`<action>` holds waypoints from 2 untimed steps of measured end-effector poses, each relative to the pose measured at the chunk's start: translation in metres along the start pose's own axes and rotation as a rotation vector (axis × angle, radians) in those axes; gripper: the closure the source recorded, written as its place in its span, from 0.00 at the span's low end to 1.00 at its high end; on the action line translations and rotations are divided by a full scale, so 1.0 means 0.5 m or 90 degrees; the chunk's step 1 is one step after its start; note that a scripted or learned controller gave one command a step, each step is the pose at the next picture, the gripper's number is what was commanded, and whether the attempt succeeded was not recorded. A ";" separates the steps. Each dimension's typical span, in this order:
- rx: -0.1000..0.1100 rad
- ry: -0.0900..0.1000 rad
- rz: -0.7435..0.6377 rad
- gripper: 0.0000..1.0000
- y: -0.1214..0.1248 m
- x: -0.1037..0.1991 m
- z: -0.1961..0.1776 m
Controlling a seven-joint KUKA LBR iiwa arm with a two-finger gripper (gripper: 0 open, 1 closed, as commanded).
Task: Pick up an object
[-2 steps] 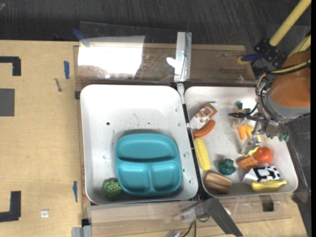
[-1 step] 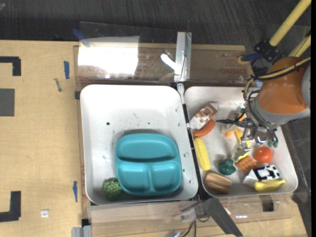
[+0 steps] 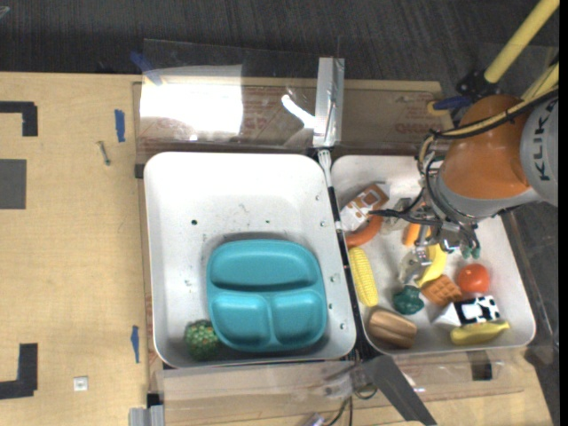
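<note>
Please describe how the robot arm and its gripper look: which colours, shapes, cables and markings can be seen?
The arm has a rounded light grey shell with dark letters "KU" near the picture's edge. Below it is a wide, glossy orange band, then a grey wrist ring. Thin black cables loop around the wrist. The gripper is a small metallic silver and black assembly.

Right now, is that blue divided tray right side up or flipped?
Right side up: the teal tray shows its three hollow compartments facing up in the left bin.

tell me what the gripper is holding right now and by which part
Cannot be told: the gripper is down among the toys in the right bin, and no object shows clearly between its fingers.
</note>
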State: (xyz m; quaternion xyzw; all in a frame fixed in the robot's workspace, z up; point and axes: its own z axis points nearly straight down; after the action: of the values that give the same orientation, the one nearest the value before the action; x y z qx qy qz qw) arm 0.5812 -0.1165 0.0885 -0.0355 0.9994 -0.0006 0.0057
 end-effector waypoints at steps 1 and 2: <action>0.001 0.001 0.082 0.00 0.000 -0.005 0.000; 0.001 0.001 0.097 0.00 0.018 -0.039 0.001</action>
State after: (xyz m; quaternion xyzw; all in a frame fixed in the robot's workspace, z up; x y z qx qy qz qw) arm 0.6002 -0.1060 0.0883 0.0404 0.9992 -0.0007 0.0049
